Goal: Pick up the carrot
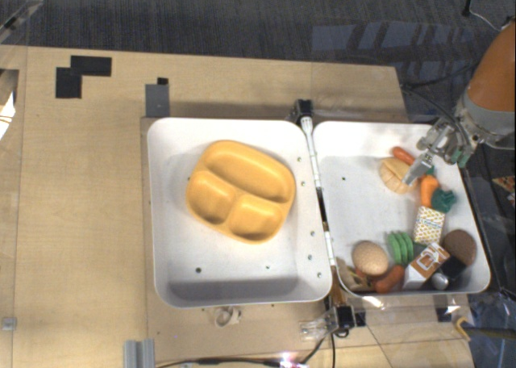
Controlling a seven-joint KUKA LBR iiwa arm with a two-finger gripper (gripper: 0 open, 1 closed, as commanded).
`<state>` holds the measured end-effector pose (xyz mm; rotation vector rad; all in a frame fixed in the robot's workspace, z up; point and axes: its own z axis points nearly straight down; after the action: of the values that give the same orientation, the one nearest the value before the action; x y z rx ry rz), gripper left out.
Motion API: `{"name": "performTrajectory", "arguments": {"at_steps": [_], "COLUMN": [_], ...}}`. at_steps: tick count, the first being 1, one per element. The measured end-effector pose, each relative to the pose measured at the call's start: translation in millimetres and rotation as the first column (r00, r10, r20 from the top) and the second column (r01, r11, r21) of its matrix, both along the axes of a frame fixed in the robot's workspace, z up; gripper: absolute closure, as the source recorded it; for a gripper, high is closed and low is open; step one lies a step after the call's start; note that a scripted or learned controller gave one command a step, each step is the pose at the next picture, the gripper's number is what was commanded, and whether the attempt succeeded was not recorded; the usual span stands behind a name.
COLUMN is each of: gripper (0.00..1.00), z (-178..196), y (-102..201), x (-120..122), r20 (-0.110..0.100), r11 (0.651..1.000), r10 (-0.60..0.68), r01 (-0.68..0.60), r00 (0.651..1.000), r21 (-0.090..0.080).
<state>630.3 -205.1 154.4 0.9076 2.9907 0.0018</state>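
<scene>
The gripper (pixel 421 166), its opening hard to judge, hovers beside the carrot (pixel 428 189); centre over it, clear of the bread (pixel 395 174).

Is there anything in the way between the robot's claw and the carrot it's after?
Nothing visible. The gripper hangs in the right bin just above the carrot, which has a green top and lies uncovered. A small orange piece and a tan toy lie alongside.

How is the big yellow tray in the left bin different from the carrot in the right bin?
The yellow tray is far larger than the carrot. The tray is yellow with three compartments; the carrot is orange with a green top. The tray lies alone in the left bin; the carrot lies among other items, just under the gripper.
</scene>
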Motion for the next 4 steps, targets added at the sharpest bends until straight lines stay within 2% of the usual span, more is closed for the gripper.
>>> {"name": "performTrajectory", "arguments": {"at_steps": [1, 2, 3, 4], "gripper": [0.0, 0.0, 0.0, 0.0], "z": [-65.0, -65.4, -39.1, -65.3], "y": [2.8, 1.3, 0.1, -1.4], "x": [-2.9, -28.8, -77.9, 29.6], "r20": [-0.01, -0.002, -0.007, -0.014], "r11": [1.0, 0.998, 0.994, 0.999], "r10": [0.012, 0.055, -0.108, -0.048], "r01": [-0.012, -0.055, 0.108, 0.048], "r00": [1.0, 0.998, 0.994, 0.999], "r21": [0.006, 0.0, 0.003, 0.0]}}
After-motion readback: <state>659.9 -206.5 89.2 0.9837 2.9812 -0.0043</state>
